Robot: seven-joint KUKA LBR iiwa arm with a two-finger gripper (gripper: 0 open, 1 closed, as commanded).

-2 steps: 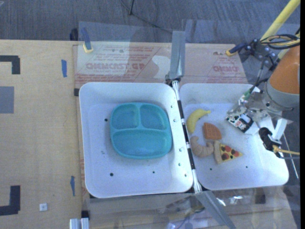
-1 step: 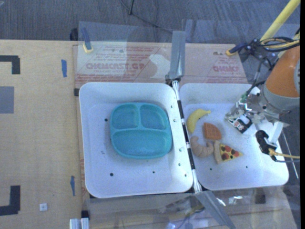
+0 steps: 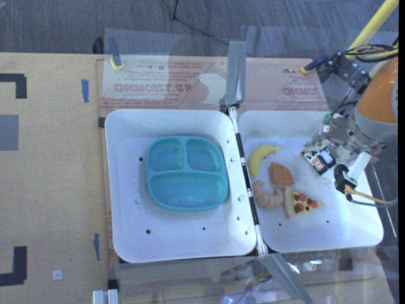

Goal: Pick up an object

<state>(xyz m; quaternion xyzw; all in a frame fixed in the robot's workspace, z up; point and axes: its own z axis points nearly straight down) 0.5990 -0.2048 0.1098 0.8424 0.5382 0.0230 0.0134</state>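
gripper (image 3: 329,154) sits over the right bin (image 3: 361,233); its state i can't tell. i'd take the banana (image 3: 261,157) mid-body: light, stiff, probably slippery plastic.

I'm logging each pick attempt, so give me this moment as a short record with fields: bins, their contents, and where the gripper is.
left bin: teal divided plate
right bin: banana, waffle piece, croissant, pizza slice
item grouping: all four toys near the right bin's left side
gripper: over the right bin's upper right area, apart from the toys
held item: none seen
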